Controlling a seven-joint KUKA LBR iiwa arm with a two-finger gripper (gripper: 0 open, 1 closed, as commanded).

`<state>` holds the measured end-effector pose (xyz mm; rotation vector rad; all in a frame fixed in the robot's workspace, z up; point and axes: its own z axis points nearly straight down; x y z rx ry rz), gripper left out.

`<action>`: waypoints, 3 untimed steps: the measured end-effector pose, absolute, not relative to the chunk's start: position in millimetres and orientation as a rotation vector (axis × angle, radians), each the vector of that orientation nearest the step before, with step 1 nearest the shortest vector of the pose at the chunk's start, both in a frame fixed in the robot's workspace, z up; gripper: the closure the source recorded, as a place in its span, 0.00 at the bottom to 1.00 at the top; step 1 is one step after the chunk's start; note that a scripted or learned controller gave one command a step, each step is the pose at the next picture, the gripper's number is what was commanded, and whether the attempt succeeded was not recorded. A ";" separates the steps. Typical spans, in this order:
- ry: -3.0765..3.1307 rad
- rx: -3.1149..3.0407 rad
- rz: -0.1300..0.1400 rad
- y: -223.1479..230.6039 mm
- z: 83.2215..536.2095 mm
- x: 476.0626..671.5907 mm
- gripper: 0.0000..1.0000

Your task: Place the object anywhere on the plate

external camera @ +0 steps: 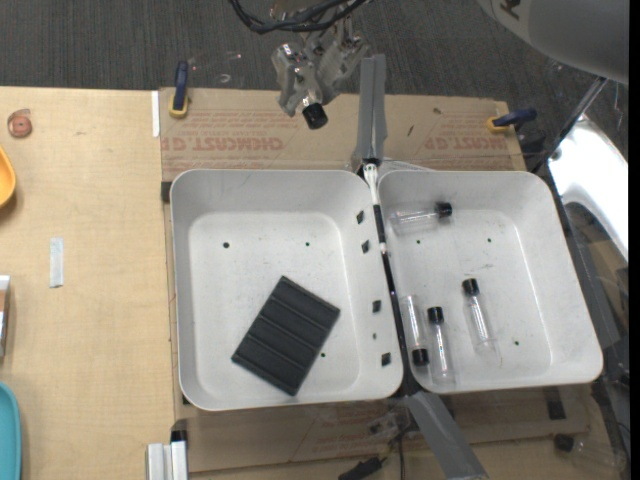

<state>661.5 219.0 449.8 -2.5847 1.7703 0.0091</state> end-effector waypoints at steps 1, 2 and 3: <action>1.204 -2.897 0.005 228.6 440.9 659.8 1.00; 1.214 -2.888 0.011 227.4 448.6 661.4 1.00; 1.224 -2.880 0.018 226.0 455.8 663.1 1.00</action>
